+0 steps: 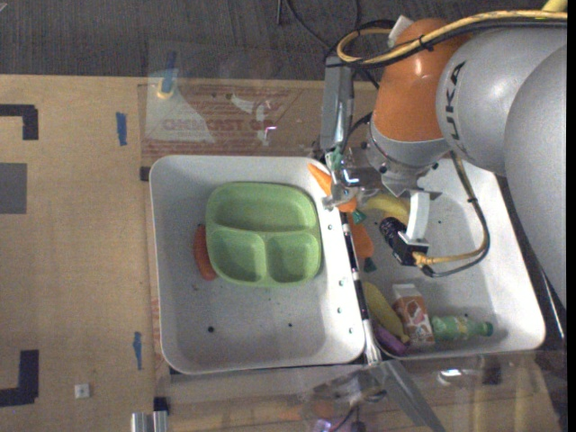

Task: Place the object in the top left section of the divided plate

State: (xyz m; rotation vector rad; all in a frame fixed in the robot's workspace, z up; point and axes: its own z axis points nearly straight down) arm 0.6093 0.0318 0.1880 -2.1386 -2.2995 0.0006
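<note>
two shallow white bins sit side by side on the wooden bench [72, 268]; nearest, at the right bin's [513, 304] lower edge, lie a green plastic bottle [461, 328], a small brown-and-white carton [412, 315], a purple piece [392, 340] and a yellow banana-shaped toy [382, 306]; in the left bin [261, 340] rests the light green divided plate [264, 232], an orange-red object [202, 252] tucked against its left rim; farther up, the jaws [340, 187] hover over the wall between the bins, an orange carrot-like piece [321, 180] touching them; whether they are apart or clamped on it cannot be told.
</note>
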